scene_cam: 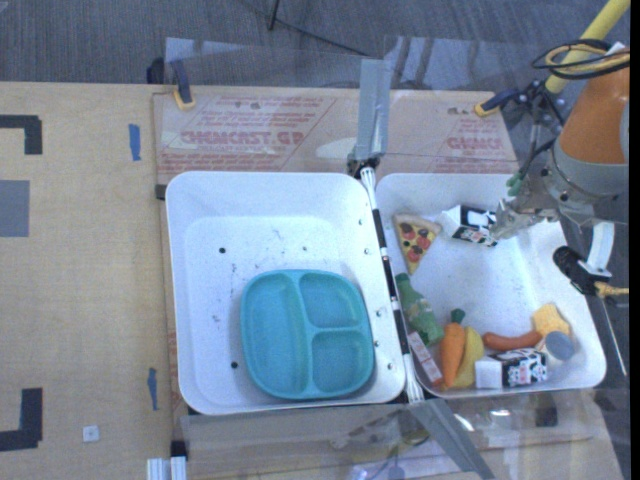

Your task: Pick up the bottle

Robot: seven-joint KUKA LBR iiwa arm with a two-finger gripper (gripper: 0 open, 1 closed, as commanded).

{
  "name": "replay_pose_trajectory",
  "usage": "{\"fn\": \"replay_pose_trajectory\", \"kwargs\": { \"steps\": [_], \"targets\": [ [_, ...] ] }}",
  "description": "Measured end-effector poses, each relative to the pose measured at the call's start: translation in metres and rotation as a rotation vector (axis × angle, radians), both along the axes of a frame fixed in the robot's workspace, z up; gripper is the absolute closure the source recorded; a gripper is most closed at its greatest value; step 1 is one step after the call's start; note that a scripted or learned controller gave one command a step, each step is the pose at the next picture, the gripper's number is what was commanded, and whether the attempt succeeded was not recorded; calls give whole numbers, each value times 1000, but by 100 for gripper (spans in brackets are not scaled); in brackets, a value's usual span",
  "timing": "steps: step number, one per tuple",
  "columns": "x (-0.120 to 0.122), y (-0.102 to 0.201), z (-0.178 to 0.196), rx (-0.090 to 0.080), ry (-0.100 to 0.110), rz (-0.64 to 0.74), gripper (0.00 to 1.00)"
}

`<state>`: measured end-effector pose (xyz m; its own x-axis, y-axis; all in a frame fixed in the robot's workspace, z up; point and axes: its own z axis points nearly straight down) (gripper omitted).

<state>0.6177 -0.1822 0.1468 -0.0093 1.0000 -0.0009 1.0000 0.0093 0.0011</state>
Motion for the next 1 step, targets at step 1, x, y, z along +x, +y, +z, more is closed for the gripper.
{"fn": "replay_pose_trajectory", "kwargs": {
  "steps": [1],
  "targets": [
    [-21,68,-25,1,2,-54,100]
  ]
}}
